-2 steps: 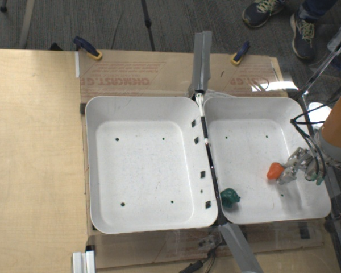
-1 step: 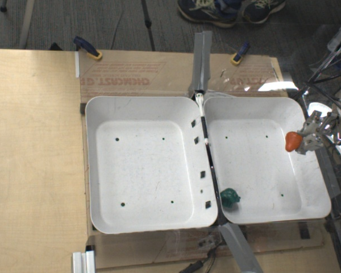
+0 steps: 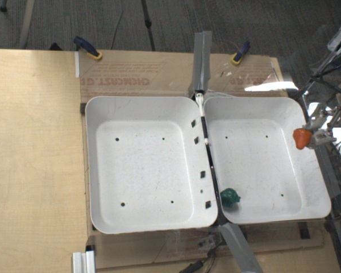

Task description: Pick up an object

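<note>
Green lump (image 3: 230, 197), small, crumpled, lay in right bin (image 3: 307, 209), front-left corner. Gripper (image 3: 318, 134) at right rim, grip state unclear.

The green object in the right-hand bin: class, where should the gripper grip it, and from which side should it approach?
Probably from straight above, closing across the middle of the green object. It is a small rounded lump low on the right bin floor, hard by the left wall, so a sideways approach looks blocked.

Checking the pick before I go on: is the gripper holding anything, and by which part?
Cannot be told. An orange object sits at the gripper by the right bin's edge.
</note>
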Robot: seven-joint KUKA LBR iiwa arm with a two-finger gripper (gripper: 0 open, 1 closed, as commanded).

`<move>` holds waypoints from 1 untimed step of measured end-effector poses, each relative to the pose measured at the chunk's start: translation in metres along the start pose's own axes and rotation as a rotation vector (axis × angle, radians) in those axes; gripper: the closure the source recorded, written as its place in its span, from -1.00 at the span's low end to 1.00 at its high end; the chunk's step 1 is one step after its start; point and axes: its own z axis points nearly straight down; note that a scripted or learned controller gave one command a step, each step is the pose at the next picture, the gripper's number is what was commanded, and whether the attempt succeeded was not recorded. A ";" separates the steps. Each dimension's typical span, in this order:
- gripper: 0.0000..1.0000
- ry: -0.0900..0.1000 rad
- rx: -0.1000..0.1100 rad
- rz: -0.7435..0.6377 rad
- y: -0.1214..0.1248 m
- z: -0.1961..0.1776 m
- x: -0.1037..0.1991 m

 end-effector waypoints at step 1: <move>1.00 0.005 0.001 0.584 0.013 0.169 0.010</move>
